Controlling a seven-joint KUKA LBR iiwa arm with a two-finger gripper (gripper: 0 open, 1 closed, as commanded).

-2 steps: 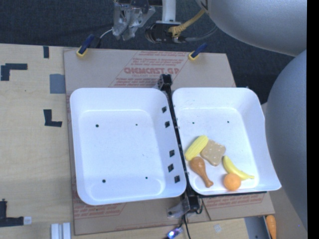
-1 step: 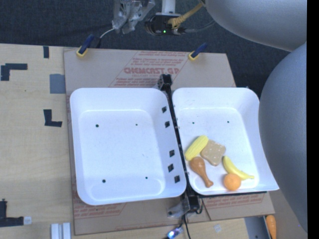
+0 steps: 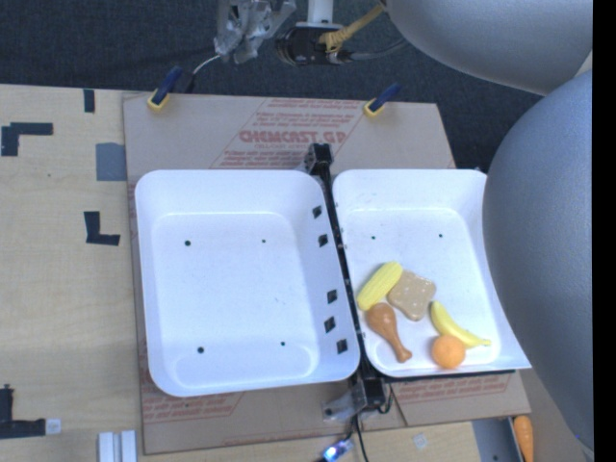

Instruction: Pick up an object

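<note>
The pincer (image 3: 241, 29) hangs beyond the bins' far edge, holding nothing; whether it is apart or together I cannot tell. The approach step seems in hand: the corn cob (image 3: 379, 284), toast (image 3: 412, 295), drumstick (image 3: 389, 328), banana (image 3: 454, 326) and orange (image 3: 448, 352) lie well below-right of it, so it must travel there and descend.

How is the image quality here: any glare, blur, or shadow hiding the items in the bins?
Camera view: lighting is even and soft. The white bins look bright but not blown out. The corn, toast, drumstick, banana and orange are sharp, with faint shadows. The grey arm at right is large and blurred.
</note>
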